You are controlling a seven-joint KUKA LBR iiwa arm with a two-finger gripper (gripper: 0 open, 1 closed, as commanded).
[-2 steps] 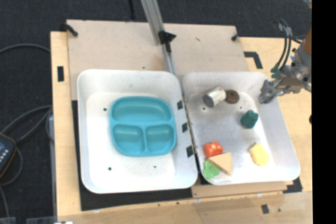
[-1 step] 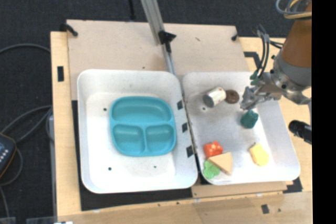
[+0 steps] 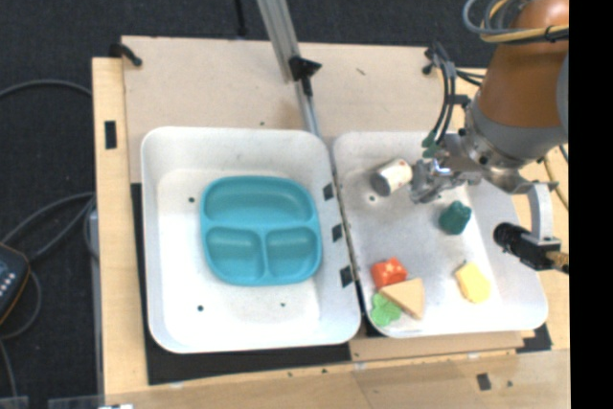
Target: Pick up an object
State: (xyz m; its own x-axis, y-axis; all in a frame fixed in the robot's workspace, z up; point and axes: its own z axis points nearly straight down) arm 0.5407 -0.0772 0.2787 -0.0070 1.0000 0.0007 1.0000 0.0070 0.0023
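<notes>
The gripper hangs low over the far part of the right bin, its metal tip just right of a small white cup that lies on its side; from where I stand I cannot tell how the tip is set, nor whether it touches the cup. The cup looks to be the thing it is after, though nothing is lifted, so I take this for the approach, with the grasp itself not yet made. Just right of the gripper and a little nearer lies a dark green piece, close enough to be the target instead. Next the tip must come down squarely about one of these two and close; the cup, lying on its side, may well roll away if nudged. Nearer, along the bin's near edge, a red piece, a tan wedge and a light green bit sit bunched and touching, with a yellow piece apart to their right. The left bin bears a teal divided tray. A slanted metal rail runs down from the far side to the gap between the bins.
</notes>
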